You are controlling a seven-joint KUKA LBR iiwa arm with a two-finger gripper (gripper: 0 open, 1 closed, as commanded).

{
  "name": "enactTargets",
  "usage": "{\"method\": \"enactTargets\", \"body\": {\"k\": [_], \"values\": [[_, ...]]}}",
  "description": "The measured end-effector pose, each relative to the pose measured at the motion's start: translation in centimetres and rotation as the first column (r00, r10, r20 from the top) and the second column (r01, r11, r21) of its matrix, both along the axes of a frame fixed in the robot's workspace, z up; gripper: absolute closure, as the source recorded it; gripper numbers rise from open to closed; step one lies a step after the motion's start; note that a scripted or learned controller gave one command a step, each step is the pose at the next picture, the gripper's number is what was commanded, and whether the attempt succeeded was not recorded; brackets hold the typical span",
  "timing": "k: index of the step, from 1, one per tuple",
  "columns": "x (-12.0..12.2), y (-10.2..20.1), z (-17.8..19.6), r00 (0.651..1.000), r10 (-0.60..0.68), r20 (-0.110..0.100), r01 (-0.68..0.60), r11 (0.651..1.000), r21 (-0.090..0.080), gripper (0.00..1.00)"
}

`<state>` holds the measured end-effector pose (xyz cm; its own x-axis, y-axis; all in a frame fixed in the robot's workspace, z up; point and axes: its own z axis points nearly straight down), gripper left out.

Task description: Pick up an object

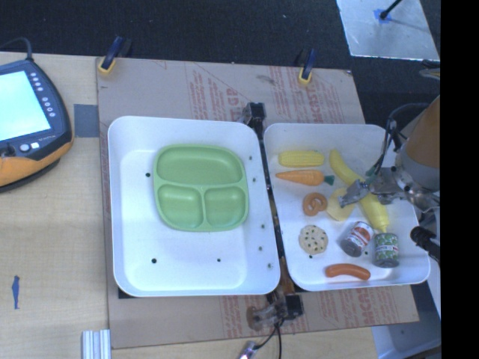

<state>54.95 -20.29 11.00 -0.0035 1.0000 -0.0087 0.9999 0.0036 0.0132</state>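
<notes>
At the bench, standing side by side: two white bins, left bin (127, 264) and right bin (419, 275). Lying in the left bin: one green plate (201, 187), divided into three compartments. Lying in the right bin, ten items in all: one corn cob (301, 158), one carrot (299, 176), one banana (343, 167), one pretzel (315, 203), one cookie (313, 239), one yellow wedge (337, 211), one yellow bottle (376, 215), one sausage (347, 271) and two cans, namely red-labelled can (357, 238) and green-labelled can (386, 249). Reaching in from the right with one gripper (353, 195), hovering over the right bin between banana and yellow bottle, just above the yellow wedge. Gripper clenched or released: cannot tell.
</notes>
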Motion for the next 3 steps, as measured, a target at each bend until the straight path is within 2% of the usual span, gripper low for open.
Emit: {"method": "enactTargets", "body": {"k": [1, 2, 3], "values": [[-0.1, -0.1, 1.0, 1.000, 0.003, -0.004, -0.003, 1.000, -0.001, 1.00], [0.0, -0.1, 1.0, 1.000, 0.006, -0.005, -0.006, 1.000, 0.000, 0.00], [-5.1, -0.9, -1.8, 1.000, 0.002, -0.015, -0.002, 1.000, 0.008, 0.00]]}}
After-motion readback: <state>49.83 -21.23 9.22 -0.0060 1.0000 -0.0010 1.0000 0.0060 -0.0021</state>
